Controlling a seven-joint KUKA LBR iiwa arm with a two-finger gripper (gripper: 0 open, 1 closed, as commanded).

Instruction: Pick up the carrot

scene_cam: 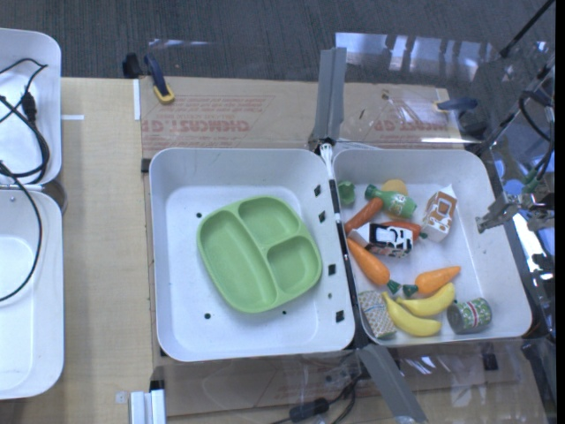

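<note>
- Left shallow white bin [168, 263]: a green plastic divided plate [258, 253].
- Right shallow white bin [494, 228]: three orange toy carrots; the longest carrot [368, 262] lies by the divider, near yellow toy bananas [415, 312].
- Jaws: cannot tell.

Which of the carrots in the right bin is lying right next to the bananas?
The short carrot, just above the bananas toward the bin's right side; the other two lie further left, nearer the divider.

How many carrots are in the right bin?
3: carrot near the divider, upper left; a longer carrot below it; one just above the bananas. Others could be hidden under the pile.
</note>
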